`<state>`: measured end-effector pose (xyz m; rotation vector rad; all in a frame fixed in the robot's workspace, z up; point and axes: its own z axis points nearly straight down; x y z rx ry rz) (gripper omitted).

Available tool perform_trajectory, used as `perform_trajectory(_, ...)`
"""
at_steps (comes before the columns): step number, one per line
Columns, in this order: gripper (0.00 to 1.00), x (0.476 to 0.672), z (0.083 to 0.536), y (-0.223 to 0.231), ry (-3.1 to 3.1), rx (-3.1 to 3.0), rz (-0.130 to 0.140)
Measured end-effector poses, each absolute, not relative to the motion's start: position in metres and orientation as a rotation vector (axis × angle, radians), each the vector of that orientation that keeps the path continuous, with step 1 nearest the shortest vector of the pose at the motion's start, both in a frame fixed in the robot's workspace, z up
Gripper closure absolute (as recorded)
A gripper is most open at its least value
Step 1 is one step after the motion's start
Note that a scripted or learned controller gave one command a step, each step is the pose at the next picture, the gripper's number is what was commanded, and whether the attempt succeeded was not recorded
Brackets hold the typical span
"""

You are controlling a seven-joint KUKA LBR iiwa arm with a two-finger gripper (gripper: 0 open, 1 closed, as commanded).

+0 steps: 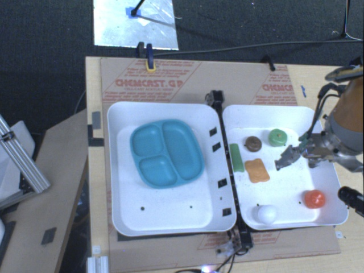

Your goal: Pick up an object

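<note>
The right bin (296, 110) holds a green round piece (277, 137), a brown round piece (253, 144), a green stick (236, 157) by the divider, an orange flat piece (257, 170), a white ball (265, 214) near the front rim and a red-orange ball (314, 198) at the front right. My gripper (286, 158) reaches in from the right and hovers over the bin's middle, just right of the orange flat piece and below the green round piece. Nothing shows between its fingers.
The left bin (122, 209) holds a blue divided plate (166, 152). Black clips line the divider (223, 169) between the bins. A cardboard sheet (170, 81) lies under both bins. The arm's grey body (347, 129) covers the right bin's right side.
</note>
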<state>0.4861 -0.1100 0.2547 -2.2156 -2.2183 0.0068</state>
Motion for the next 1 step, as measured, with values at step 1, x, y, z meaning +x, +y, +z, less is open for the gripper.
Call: perform_trajectory(1, 0.00, 0.4880, 0.2591, -0.1099, -2.227, -2.219, -0.002)
